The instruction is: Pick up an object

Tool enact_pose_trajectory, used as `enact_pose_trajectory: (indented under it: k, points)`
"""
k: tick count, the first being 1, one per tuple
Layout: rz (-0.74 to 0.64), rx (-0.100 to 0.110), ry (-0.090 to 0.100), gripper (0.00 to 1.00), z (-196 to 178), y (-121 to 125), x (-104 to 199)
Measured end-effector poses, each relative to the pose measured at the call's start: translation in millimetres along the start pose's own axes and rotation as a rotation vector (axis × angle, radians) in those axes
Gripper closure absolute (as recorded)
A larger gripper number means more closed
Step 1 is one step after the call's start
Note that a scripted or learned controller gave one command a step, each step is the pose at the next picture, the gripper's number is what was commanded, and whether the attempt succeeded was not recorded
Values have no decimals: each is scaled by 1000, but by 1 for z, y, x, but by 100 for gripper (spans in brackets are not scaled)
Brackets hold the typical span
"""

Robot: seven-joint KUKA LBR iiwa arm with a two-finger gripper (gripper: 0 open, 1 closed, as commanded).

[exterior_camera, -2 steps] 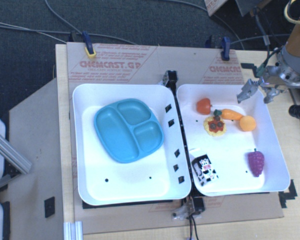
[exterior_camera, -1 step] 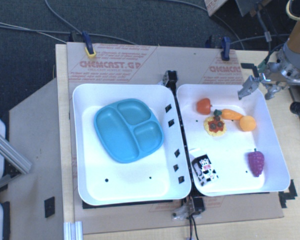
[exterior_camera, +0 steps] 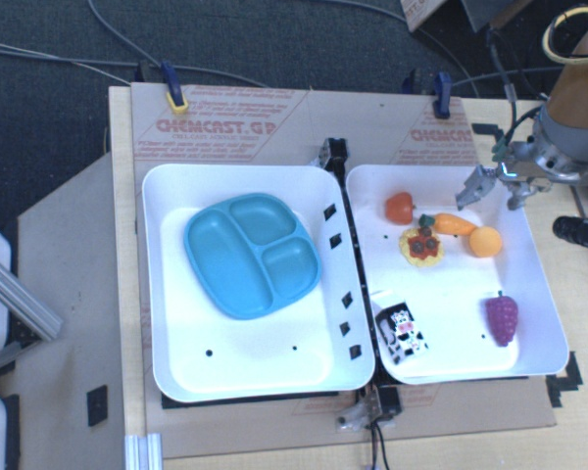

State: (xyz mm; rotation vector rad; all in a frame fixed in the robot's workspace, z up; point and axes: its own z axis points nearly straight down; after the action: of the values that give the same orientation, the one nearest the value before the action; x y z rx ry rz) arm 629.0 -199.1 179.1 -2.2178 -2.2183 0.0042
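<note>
toy food lies scattered in the right bin: a red tomato near the far left corner, an orange carrot and an orange ball toward the far right, a small yellow pizza with red dots just beside the carrot's green end, a bunch of purple grapes by the right edge, and a black-and-white cow figure at the near left corner. the claw hangs over the far right edge of that bin, its two fingers spread apart with nothing between them; the carrot and orange ball sit just below it. the left bin carries a blue divided plate in its far half. both bins rest on a brown board clamped at its far edge
</note>
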Motion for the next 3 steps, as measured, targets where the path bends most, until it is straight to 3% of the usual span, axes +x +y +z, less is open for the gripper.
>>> enact_pose_trajectory:
  k: [1,2,3]
  points:
    - [0,1,1,0,63,-4,-1]
    - [0,-10,-5,0,92,-1,-2]
    - [-1,-16,-8,100,78,0,-3]
